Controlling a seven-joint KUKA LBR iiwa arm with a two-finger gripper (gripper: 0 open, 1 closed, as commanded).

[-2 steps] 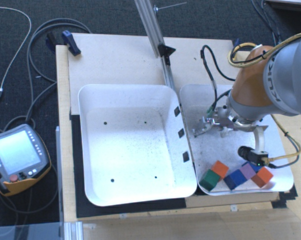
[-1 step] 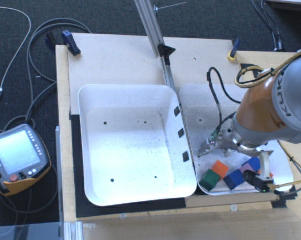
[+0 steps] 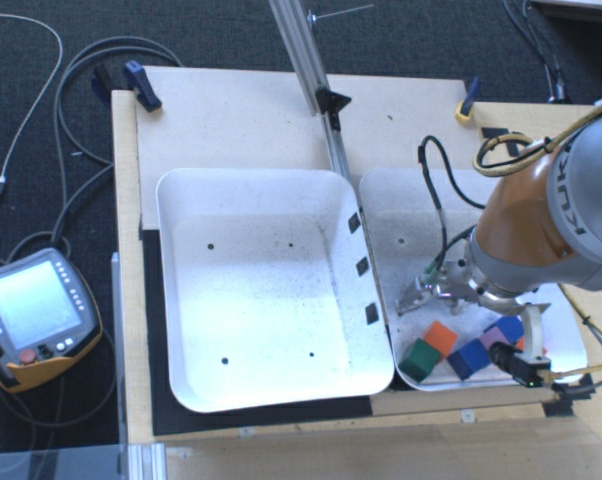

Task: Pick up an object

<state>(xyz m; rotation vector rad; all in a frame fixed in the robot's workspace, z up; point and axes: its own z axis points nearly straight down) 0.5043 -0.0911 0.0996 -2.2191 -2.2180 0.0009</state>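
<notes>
Several small blocks lie at the near end of the right bin (image 3: 401, 218): a green block (image 3: 418, 359), an orange block (image 3: 441, 337), a blue block (image 3: 469, 358), a pink block (image 3: 495, 339) and another blue block (image 3: 507, 326). My gripper (image 3: 419, 296) hangs low in the right bin, just above and left of the orange block. Nothing shows in its grasp. The grey and orange arm (image 3: 526, 228) hides the bin's right part.
The left bin (image 3: 181, 208) sits beside the right one, with a raised wall between them. A metal pole (image 3: 296, 38) slants up from the back. Black cables (image 3: 436, 183) loop over the right bin. A teach pendant (image 3: 31, 313) lies off the bench at left.
</notes>
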